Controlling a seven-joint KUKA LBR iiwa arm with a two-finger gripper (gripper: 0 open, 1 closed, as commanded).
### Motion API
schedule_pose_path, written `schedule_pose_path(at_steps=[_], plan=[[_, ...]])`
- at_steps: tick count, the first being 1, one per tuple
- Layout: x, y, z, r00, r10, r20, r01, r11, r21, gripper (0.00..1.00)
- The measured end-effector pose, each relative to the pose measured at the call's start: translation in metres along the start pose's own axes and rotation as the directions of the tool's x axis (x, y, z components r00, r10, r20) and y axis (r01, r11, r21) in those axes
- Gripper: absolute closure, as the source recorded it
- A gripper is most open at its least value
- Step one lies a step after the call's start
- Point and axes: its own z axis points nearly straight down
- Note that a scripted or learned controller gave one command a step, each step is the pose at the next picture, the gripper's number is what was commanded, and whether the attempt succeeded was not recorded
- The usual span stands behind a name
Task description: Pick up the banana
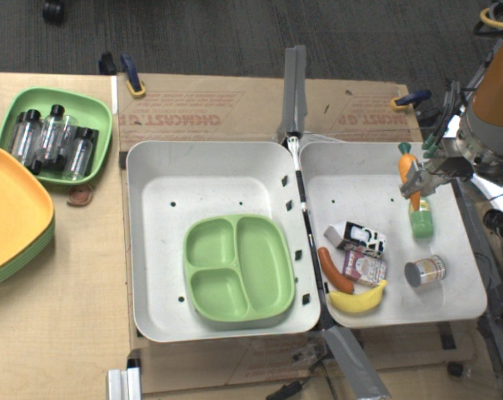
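Bench [60, 340], wood-toned, carrying two shallow white bins side by side on brown cardboard [201, 111] printed with red lettering. Left bin [151, 223], holding one green divided tray [239, 267] with three compartments, set towards the bin's near right. Right bin [460, 302], holding all the small goods. Stack of orange plates [10, 215] at the far left edge of the bench, over a green plate rim. Green dish [56, 136] beyond the plates, filled with several clear bottles [52, 140] with black caps, lying close together. Robot arm [489, 115], entering at the upper right, its orange band visible above the wrist. Pincer [424, 180], low over the far right part of the right bin; whether its fingers are wide or narrow cannot be told, and nothing is seen between them. Orange carrot-shaped item [406, 167], just beside the pincer on its left. Green bottle [421, 221], directly on the near side of the pincer, lying on the bin floor. Banana [357, 298], yellow, curved, lying at the near left of the right bin, well apart from the pincer. Red sausage-shaped item [333, 271], touching the banana's left end and slanting away from it. Small packets [364, 252], one dark and white, one reddish, just beyond the banana. Small tin [425, 271], on its side, to the right of the banana. Two clamps, one blue and yellow [133, 77], one at the cardboard's far right corner [411, 100]
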Motion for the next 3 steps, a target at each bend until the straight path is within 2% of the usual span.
schedule_pose_path(at_steps=[1, 2, 3], plan=[[0.021, 0.016, 0.041, 0.973, -0.231, 0.000, 0.231, 0.973, 0.000, 1.00], [0.065, 0.084, 0.039, 0.887, -0.462, 0.002, 0.462, 0.887, -0.003, 1.00], [0.018, 0.051, 0.052, 0.992, -0.129, 0.000, 0.129, 0.992, -0.001, 1.00]])
